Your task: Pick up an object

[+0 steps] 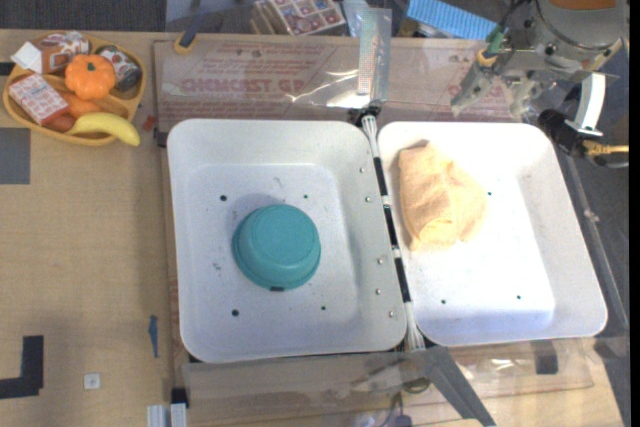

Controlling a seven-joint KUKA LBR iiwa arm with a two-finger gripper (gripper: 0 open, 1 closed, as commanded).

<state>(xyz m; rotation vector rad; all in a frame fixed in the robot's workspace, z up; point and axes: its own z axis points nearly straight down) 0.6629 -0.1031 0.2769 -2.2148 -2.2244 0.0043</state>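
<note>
Teal bowl (277, 246) upside down in left bin (200, 155); tan cloth (436, 196) in right bin (530, 305). End effector (500, 80) beyond right bin's far edge, finger state unclear, possibly empty. Fruit dish (30, 120) far left on surface.

Prob. robotics lab: white bins (190, 245), taped cardboard bench (70, 245).

Red letters run along clear plastic sheet (265, 75) behind bins, but they look backwards and too blurry to read. Picture box (297, 5) farther back has small colored squares, no words clear enough. Small packets in yellow fruit bowl (22, 105) too tiny to read.
</note>
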